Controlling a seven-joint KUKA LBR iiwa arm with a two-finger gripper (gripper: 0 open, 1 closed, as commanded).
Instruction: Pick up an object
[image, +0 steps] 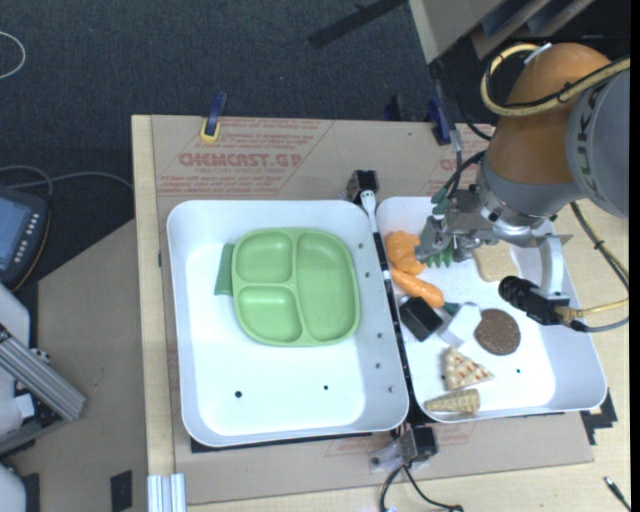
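Reaching into the right bin (570, 385) from the right of the frame, the gripper (440, 245) is positioned low over the orange items.

The gripper is seen at centre right, just beside the orange carrot-shaped piece (415, 283) lying along the bin's left wall; whether contact is made cannot be told, nor the state of the tool. Nothing is seen held. Candidate objects are clustered in this bin: a brown round cookie (497, 332) and a cone-shaped piece (453, 402) toward lower right. The green divided plate (296, 287) is set apart in the left bin (200, 400), presumably as a receiving place.
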